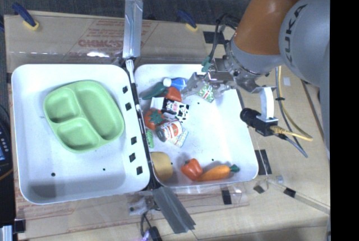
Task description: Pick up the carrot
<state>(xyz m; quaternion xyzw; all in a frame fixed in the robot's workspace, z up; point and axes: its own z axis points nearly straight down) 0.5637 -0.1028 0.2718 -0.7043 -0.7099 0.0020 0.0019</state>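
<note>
The carrot [217,172] lies flat near the front wall of the right bin [247,142], its green end pointing right and an orange pepper [192,168] touching its left end, so I think the fingers should come down across the middle of the carrot, well clear of the pepper. The gripper [205,84] hangs over the back part of the right bin, far from the carrot, and something small and green-white sits at its tip. I cannot tell if the fingers are closed on it or not.

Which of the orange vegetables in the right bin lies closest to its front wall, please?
The carrot, long with a green tip, lies along the front wall; the orange pepper sits just left.
</note>
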